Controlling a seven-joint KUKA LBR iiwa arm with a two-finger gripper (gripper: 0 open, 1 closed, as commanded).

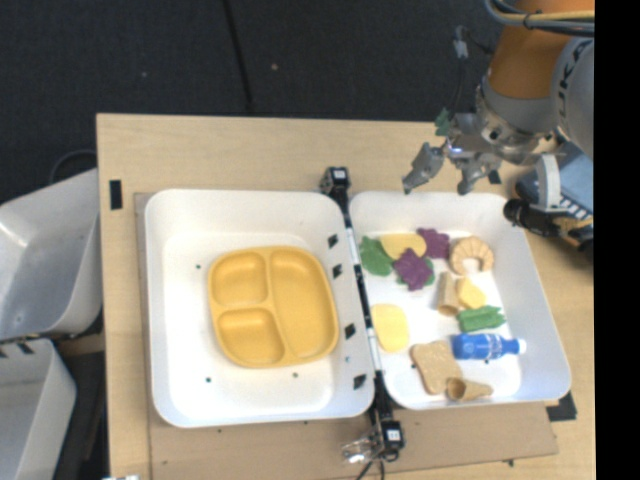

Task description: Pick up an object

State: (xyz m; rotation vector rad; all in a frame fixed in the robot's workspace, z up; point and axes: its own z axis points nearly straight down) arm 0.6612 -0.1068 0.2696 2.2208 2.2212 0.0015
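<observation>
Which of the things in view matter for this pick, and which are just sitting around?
For the pick: pincer above the right bin's far edge; in that bin, blue bottle, croissant, bread slice, purple grapes, green leaf, yellow disc.

Just lying about: yellow divided plate in the left bin.

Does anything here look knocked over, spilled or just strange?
Nothing looks damaged or spilled. The small blue plastic bottle lies on its side among toy foods crowded in the right white bin. The yellow divided plate sits flat in the left white bin.
</observation>
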